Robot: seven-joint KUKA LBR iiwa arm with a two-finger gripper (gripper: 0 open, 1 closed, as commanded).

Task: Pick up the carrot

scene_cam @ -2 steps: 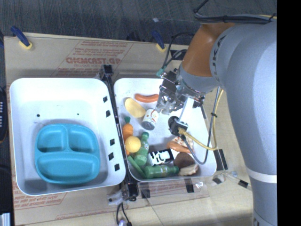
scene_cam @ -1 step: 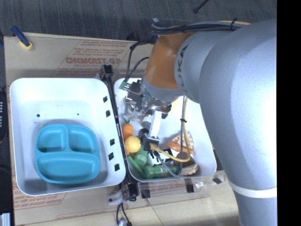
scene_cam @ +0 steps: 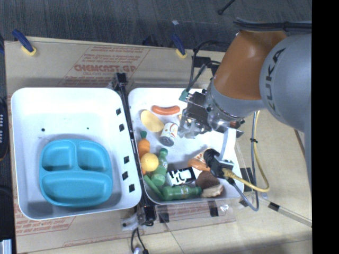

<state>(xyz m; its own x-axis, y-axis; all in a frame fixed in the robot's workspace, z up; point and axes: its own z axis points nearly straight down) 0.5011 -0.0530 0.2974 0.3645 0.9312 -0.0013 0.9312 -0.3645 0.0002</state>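
The carrot (scene_cam: pixel 143 145) is a short orange piece with a green top. It lies against the left wall of the right bin (scene_cam: pixel 175 95), just above a yellow lemon (scene_cam: pixel 150 163). My gripper (scene_cam: pixel 188 127) hangs over the middle of the right bin, to the right of the carrot and a little farther back. A small can (scene_cam: pixel 169 134) lies between them. The wrist and its hardware hide the bin floor beneath them.
A red sausage (scene_cam: pixel 165 110) and a pale yellow piece (scene_cam: pixel 152 121) lie at the back of the right bin. Green vegetables (scene_cam: pixel 179 192), a black-and-white block (scene_cam: pixel 181 176) and brown items (scene_cam: pixel 207 180) crowd its front. The left bin (scene_cam: pixel 32 102) holds a blue divided tray (scene_cam: pixel 77 172).
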